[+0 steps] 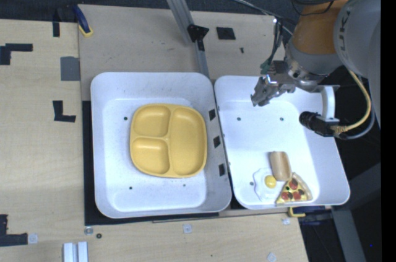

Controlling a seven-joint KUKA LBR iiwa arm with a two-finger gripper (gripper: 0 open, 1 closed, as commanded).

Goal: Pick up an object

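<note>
Hot dog (pixel 280 166) upright lengthwise, seemingly untouched

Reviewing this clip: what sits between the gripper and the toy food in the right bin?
In the camera view, bare white bin floor separates the gripper from the hot dog, fried egg and pizza slice clustered at the near edge.

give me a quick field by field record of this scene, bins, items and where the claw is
left bin: holds a yellow divided plate
right bin: toy food bunched in its near right corner
items: hot dog, fried egg, pizza slice
claw: above the far end of the right bin, away from the food
holding: nothing visible between the claw's tips
arm: enters from the right
</note>
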